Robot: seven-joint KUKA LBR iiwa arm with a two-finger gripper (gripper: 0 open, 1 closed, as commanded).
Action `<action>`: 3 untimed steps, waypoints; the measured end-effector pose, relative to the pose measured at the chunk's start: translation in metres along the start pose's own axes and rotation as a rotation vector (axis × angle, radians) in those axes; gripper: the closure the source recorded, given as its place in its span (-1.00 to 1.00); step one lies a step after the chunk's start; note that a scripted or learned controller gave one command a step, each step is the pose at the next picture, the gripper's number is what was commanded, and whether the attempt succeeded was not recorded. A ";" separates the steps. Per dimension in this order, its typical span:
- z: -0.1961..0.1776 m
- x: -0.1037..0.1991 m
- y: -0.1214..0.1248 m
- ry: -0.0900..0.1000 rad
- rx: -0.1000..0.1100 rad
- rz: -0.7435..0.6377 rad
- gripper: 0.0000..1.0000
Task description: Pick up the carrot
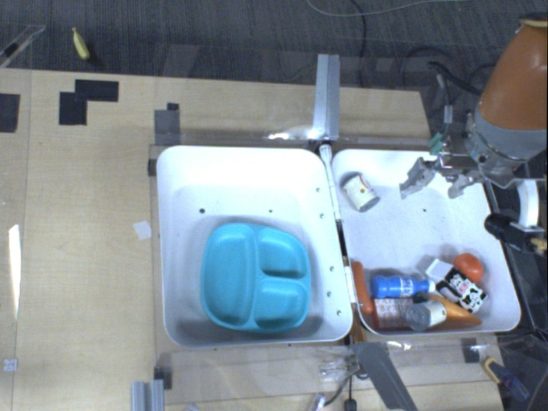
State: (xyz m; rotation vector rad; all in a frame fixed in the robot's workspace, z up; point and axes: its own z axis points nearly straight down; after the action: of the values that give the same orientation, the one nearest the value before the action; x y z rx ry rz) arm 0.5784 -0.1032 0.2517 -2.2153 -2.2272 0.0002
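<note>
- The right bin [390,221] serves as the landmark; it sits on the pale wooden surface [77,229], touching the left bin [184,187] along a shared middle edge.
- The carrot [359,288] lies inside the right bin at its near left corner, a slim orange shape running along the bin's left wall, just beside the divider.
- Just to the right of the carrot, still along the right bin's near edge, a blue bottle [396,286] lies on its side amid a cluster of objects.
- That cluster also holds a black-and-white patterned box [463,292] and a round orange-red item [469,265] toward the bin's near right corner.
- A small white cup [360,191] lies tipped over near the right bin's far left corner, well apart from the carrot.
- The pincer [435,178] hangs over the far part of the right bin, toward its right side, with its two fingers spread apart and nothing between them.
- The pincer is well apart from the carrot, across the bin's bare floor.
- A blue divided plate [255,274] rests in the left bin, on the far side of the divider from the carrot.
</note>
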 end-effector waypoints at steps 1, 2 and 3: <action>-0.078 0.039 0.003 0.000 -0.004 -0.037 -1.00; -0.027 0.055 -0.011 -0.001 -0.003 -0.345 -1.00; 0.060 0.137 -0.070 0.001 0.000 -0.676 -1.00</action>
State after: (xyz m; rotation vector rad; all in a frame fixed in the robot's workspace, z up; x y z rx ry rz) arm 0.5075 0.0329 0.1918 -1.3518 -2.8352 -0.0008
